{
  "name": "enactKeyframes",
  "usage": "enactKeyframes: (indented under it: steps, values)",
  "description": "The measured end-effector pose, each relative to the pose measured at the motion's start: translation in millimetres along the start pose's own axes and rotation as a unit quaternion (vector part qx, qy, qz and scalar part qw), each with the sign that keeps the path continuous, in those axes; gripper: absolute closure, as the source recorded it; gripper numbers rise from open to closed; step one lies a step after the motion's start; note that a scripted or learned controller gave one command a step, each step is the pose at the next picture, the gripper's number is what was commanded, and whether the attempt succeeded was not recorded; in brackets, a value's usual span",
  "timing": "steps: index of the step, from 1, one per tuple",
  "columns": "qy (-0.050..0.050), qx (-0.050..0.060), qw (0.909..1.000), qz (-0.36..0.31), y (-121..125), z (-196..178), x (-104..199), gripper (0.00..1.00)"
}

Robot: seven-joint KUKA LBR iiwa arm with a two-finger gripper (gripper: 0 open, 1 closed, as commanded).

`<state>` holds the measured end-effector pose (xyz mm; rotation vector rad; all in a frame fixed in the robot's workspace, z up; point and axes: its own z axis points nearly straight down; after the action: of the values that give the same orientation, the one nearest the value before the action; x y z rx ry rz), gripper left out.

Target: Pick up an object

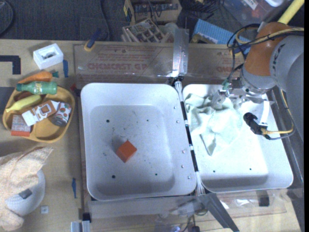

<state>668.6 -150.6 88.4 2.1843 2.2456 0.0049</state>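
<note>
Cloth (217, 122) (crumpled, pale) lies just beneath pincer (226, 96), right bin (251, 178).

Robotics laboratory, test bench.
Two white bins (96, 100) on a wooden bench (29, 47), loose cables (116, 4), equipment crates (145, 30) behind, grey arm (285, 62) alongside.

Even overhead light, glare on white bins (91, 129), slightly soft focus

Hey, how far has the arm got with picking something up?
Nothing looks lifted yet. The gripper is low over the pale cloth in the right bin. The orange block lies untouched in the left bin. Grasping and lifting remain.
</note>
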Motion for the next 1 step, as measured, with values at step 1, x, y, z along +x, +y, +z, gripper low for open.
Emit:
enactKeyframes:
  steps: [1]
  values:
    - [0.001, 0.002, 0.9999, -0.014, -2.6, -50.1, -63.8, 0.00]
